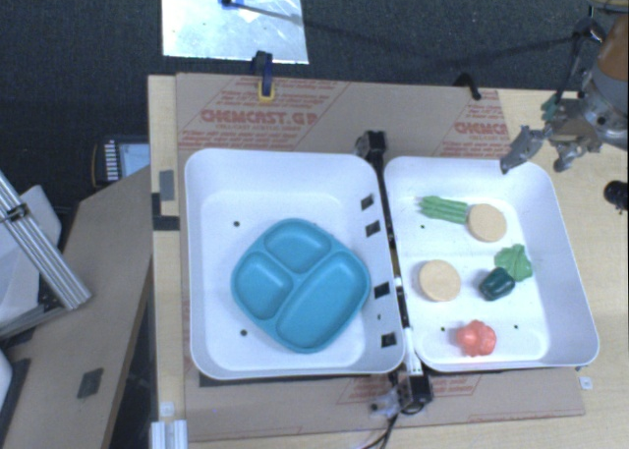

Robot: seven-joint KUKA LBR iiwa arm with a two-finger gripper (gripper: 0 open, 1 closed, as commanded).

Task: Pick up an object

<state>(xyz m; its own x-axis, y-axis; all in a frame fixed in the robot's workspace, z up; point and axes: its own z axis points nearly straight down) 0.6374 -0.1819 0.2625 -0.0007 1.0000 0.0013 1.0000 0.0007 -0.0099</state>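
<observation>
1. The gripper [538,149] hangs at the upper right of the frame, over the upper right corner of the right bin [568,270]. Its jaws stand spread apart with nothing between them: one finger points down-left near the bin's top rim, the other sits further right.

2. Every candidate object lies below and to the left of the jaws in the frame, inside the right bin. Nearest are the tan disc [486,222] and the green ridged piece [443,208] touching its left side, both in the bin's upper part.

3. The green ridged piece is elongated, its long axis running roughly left to right with a slight downward tilt toward the disc. My judgement is that jaws closing across that axis would suit it best.

4. Further down sit a second tan disc [439,280], a light green leafy piece [514,260] touching a dark green pepper-like piece [496,285], and a red lumpy piece [477,338] near the bin's lower edge. These look like small toy foods, matte and rounded.

5. The left bin [216,241] holds a blue divided plate [300,285], well apart from the jaws.

6. No grasp has begun; I judge the next move is a descent down-left toward the upper pair.

7. Both bins rest on the worktop [413,108].
</observation>
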